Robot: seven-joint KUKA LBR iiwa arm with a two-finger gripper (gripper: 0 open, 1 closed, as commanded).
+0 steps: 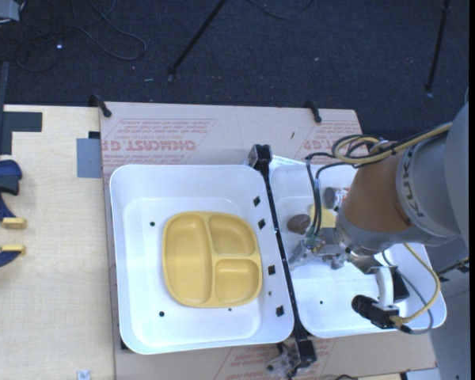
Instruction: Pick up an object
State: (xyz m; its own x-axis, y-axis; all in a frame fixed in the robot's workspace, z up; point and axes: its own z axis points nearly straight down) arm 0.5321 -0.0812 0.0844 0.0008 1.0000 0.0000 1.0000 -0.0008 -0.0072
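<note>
On the bench, the right bin (332, 323) is entered by the gripper (313, 248), its state undeterminable; just beyond it a small brown object (298, 223) is judged next to be closed upon.

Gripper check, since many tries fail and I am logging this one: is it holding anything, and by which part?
Cannot be told. The gripper is low in the right bin, beside a small brown object, and the arm hides its tips.

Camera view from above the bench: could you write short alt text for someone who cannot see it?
A grey robot arm with an orange band reaches from the right down into the right white bin, near a small brown object. The left white bin holds a yellow divided plate.
</note>
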